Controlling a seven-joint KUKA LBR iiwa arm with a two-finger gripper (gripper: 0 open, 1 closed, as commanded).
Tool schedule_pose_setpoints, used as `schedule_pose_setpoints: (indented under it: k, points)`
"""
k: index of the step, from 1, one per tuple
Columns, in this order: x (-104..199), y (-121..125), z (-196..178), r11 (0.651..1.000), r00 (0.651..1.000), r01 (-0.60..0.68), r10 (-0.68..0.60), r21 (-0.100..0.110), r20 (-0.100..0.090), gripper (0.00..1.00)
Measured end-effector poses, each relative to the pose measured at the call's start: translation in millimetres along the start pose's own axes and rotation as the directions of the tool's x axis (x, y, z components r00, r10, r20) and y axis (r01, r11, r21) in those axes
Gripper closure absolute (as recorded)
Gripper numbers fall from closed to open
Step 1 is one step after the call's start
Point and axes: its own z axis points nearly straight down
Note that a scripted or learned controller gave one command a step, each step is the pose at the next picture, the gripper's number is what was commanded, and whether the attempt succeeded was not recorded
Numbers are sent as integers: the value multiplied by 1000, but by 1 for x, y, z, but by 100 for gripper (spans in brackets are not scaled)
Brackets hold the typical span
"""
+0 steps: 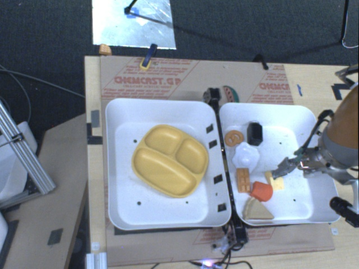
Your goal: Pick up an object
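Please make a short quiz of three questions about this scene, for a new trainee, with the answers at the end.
1. True or false: the yellow tray lies in the left bin.
2. Which item lies nearest the tool? A) the black block B) the pale yellow piece C) the brown ring
3. Fill in: the red item lies in the ___ bin.

Key
1. True. The divided tray is alone in the left bin.
2. B. The pale yellow piece lies just below the tool's tip, in the right bin.
3. Right. It sits between the waffle piece and the tan wedge.
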Motion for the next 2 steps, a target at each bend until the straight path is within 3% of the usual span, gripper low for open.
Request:
schedule_pose_setpoints:
  k: [1,2]
  points:
    - [-48,3,-136,1000,1000,-2,2,-22,11,0]
    - [-60,2,-308,1000,1000,3,-3,-24,11,0]
